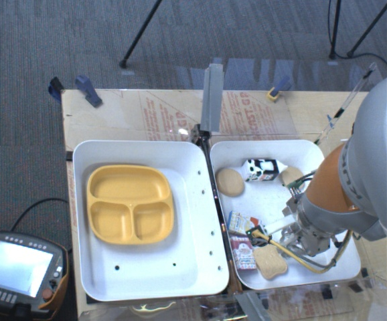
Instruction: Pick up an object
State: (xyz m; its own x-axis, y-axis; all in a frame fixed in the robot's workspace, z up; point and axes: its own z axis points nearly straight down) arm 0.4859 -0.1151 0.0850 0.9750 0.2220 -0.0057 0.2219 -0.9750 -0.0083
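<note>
Two shallow white bins sat side by side on the bench. The left bin carried a yellow divided plate, lying flat toward that bin's left half, with three compartments showing.

The right bin held the loose things. A tan, rounded bun-like piece lay close to the bin's left wall, toward its far edge. Just beside it, nearer the far middle, lay a small black-and-white carton with a cow pattern, tipped on its side. A pale rounded piece showed past the carton, partly hidden by the arm. Along the left wall toward the near edge lay a flat red-and-white packet, and a tan slice shaped like toast lay just beside it at the near edge.

The grey arm with its orange band reached in from the bin's right side, low over the near right part of the bin. The gripper pointed left toward the packet and the toast slice, with a small dark and yellow tip right at the packet's edge. Cables and the wrist crowded that spot, so whether the fingers were spread or closed could not be told, nor whether anything sat between them.
</note>
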